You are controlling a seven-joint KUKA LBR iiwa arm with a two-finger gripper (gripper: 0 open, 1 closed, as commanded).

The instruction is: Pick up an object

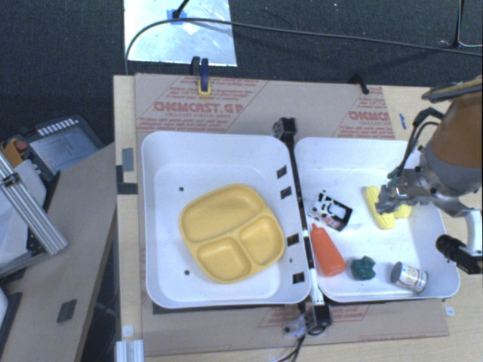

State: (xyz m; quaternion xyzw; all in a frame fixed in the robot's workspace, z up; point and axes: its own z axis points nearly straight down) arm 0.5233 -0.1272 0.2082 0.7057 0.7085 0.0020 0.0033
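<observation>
My gripper (391, 199) reaches in from the right and is low over the right bin (355, 148), right at a yellow object (383, 216) that lies near the bin's middle right. The gripper covers the object's upper right part, and contact between them is not clear. Elsewhere in this bin are a black-and-white packet (330, 210), an orange cone-shaped object (327, 252), a small green object (364, 268) and a small can (408, 276) lying on its side near the front right corner.
The left bin (219, 146) holds a yellow divided plate (230, 232). A black divider strip (298, 210) runs between the bins. The bins sit on a cardboard sheet (249, 104). The arm's grey and orange body (456, 145) hangs over the right bin's far right edge.
</observation>
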